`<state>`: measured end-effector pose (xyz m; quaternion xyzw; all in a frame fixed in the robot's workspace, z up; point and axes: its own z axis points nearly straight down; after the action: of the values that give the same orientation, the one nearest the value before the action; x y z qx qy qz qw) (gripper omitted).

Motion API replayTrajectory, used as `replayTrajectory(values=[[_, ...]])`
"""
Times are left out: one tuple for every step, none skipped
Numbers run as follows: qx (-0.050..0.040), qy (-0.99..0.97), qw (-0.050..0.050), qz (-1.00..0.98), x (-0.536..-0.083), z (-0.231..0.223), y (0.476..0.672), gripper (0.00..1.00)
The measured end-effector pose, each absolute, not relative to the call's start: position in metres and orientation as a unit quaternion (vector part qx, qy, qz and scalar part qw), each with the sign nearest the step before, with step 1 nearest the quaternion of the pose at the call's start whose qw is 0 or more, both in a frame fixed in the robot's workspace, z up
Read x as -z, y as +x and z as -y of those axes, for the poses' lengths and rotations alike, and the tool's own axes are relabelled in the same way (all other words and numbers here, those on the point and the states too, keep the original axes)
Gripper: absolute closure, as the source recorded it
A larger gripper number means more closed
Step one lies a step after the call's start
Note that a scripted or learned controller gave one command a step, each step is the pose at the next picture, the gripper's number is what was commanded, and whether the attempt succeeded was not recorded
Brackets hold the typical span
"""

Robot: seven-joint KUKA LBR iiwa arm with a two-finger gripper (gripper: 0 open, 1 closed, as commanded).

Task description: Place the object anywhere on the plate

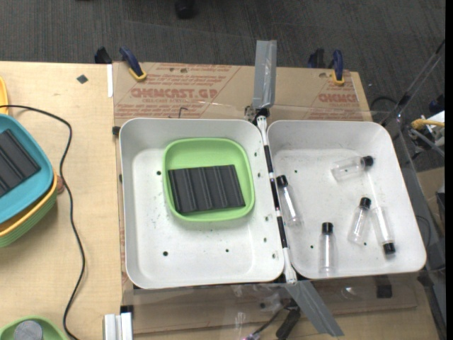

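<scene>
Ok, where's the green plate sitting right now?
The green plate sits in the left bin, toward its back, with a dark ridged pad on it; the vials lie in the right bin.

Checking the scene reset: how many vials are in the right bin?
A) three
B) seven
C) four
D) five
D: five clear black-capped vials lie in the right bin: one along the left wall, one upper right, one at the bottom centre, and two on the right. The green plate sits in the left bin.
</scene>
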<state>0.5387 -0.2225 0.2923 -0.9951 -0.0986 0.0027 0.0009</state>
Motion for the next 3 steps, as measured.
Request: replayTrajectory(values=[[-0.0030, -0.995, 0.001, 0.098, -0.285, 0.222, 0.521, 0.00], [-0.0028, -0.995, 0.001, 0.098, -0.259, 0.222, 0.515, 0.00], [-0.0022, -0.995, 0.000, 0.098, -0.286, 0.223, 0.488, 0.00]])
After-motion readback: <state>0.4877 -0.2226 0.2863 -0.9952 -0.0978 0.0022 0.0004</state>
